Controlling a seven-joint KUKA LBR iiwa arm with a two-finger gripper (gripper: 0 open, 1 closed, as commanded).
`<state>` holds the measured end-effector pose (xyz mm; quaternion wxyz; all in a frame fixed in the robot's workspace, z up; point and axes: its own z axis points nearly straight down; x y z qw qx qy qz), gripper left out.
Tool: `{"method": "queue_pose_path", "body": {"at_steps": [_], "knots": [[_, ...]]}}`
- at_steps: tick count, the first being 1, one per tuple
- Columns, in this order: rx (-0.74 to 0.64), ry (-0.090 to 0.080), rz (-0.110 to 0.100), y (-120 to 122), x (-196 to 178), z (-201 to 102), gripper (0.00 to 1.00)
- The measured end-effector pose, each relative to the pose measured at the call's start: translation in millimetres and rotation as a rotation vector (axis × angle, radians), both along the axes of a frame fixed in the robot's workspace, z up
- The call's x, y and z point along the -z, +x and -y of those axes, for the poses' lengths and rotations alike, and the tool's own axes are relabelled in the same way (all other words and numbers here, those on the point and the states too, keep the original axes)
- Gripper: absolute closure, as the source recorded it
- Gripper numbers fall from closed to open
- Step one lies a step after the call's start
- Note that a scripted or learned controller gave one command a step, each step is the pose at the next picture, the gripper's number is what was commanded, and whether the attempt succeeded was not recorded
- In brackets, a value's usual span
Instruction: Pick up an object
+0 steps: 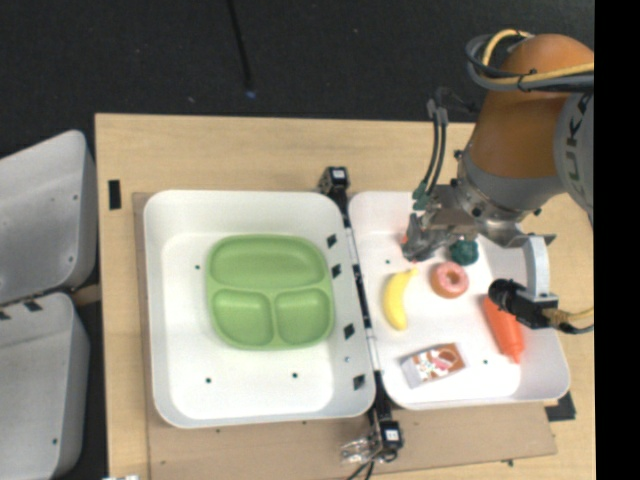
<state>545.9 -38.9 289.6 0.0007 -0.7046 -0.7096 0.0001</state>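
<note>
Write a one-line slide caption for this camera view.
KUKA arm's gripper hangs low in the right bin near banana, pink donut and carrot; green tray in left bin.

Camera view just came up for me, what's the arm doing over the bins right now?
The arm's gripper is down in the right bin, at its upper left part, just above the banana. Nothing shows between its fingers. A pink donut, a carrot, a small teal thing and a snack packet lie around it. The left bin holds a green divided plate.
</note>
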Motion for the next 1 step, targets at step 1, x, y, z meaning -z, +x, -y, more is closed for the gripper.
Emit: {"method": "queue_pose_path", "body": {"at_steps": [1], "knots": [[0.001,0.000,0.000,0.0,20.9,-51.1,1.00]]}}
